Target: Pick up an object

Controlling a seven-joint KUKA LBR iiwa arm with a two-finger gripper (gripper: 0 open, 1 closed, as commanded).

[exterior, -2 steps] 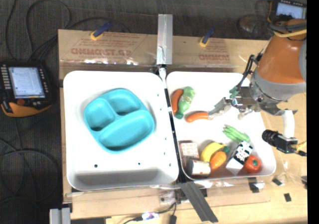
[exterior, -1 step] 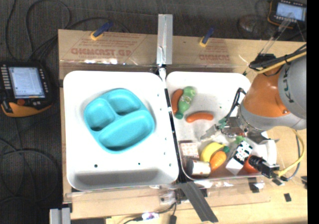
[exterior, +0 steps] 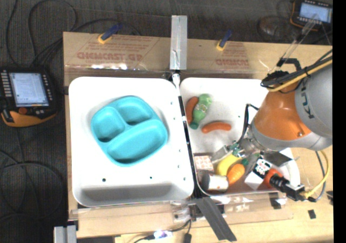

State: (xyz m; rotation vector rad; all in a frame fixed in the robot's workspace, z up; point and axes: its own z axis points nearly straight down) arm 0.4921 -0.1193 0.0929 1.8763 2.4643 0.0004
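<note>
Cluttered right bin (exterior: 216, 86): tool (exterior: 238, 156), grip unclear, over yellow-orange toy (exterior: 231, 168).

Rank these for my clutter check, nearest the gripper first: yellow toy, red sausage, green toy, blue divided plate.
1. Yellow toy, right at the gripper.
2. Red sausage, up the right bin.
3. Green toy, near that bin's top.
4. Blue divided plate, left bin.

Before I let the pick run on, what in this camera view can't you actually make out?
- Gripper: finger state unreadable in the camera view; the arm's wrist overhangs it.
- Yellow toy and orange toy: contact with the gripper unclear; they crowd together beneath it.
- Right bin: its lower right corner is hidden by the arm.
- Small box: label too small to read.
</note>
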